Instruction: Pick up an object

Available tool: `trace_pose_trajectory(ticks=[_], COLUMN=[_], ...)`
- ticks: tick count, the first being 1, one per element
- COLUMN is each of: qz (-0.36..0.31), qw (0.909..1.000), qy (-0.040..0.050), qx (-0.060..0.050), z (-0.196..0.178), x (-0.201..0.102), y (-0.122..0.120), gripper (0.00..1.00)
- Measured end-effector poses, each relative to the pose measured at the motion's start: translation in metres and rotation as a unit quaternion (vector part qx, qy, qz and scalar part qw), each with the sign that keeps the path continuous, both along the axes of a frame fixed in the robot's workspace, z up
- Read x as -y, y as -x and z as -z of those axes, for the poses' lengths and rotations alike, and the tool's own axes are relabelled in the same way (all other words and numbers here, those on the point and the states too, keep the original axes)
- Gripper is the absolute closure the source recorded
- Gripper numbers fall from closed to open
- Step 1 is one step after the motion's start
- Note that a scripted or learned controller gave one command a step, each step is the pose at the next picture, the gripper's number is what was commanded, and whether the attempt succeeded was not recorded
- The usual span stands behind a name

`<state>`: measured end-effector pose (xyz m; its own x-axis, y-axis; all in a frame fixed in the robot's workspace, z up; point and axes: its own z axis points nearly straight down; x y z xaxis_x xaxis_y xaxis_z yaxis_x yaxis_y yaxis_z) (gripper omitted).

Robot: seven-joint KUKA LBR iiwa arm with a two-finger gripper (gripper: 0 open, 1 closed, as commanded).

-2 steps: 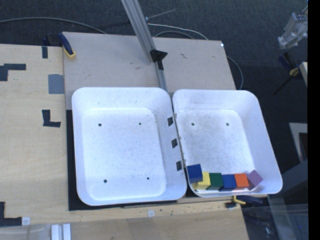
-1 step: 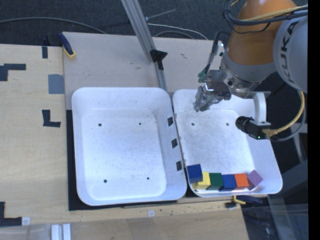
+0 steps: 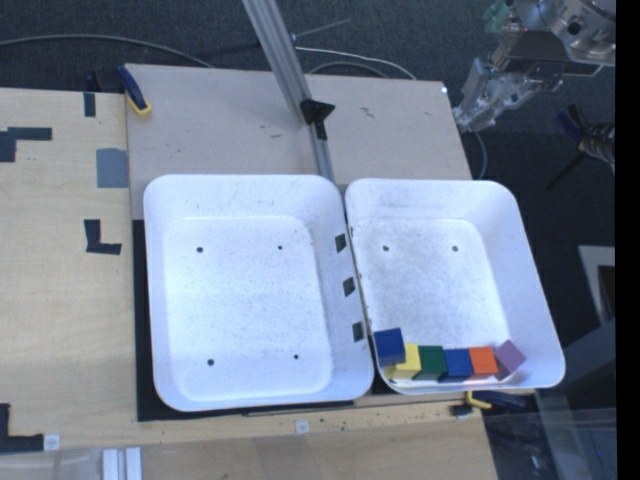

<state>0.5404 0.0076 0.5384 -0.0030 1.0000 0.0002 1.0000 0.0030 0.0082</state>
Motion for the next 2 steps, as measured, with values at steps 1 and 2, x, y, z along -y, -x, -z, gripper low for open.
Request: trace_pose_trajectory(ticks=[1,2], qz=[0.001,0.001], qw=[1.0000,1.0000], qy=[0.0002,0.0001], qx=[-0.005,0.000], z=[0.234,0.096], x=[-0.008,0.009], y=[0.016,0.046], gripper=[1.00,1.00])
